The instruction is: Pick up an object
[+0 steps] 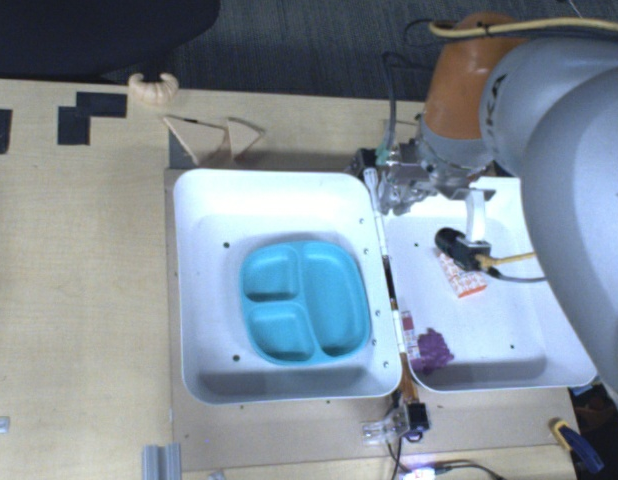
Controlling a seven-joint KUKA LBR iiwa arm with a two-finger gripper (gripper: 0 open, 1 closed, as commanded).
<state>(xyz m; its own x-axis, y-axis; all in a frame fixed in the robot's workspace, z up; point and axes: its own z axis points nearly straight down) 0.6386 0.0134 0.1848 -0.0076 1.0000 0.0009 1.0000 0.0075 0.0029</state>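
Lying in the right bin (pixel 494 368) are a small crumpled purple lump (pixel 434 348), against the wall at its lower left corner, and a flat red-and-white packet (pixel 467 280) nearer the middle. A blue three-compartment plate (pixel 307 300) sits in the left bin (pixel 204 268). The grey arm (pixel 579 188) reaches in from the right, with its gripper (pixel 399 190) over the right bin's upper left corner. I cannot tell whether it is open, closed or holding anything.
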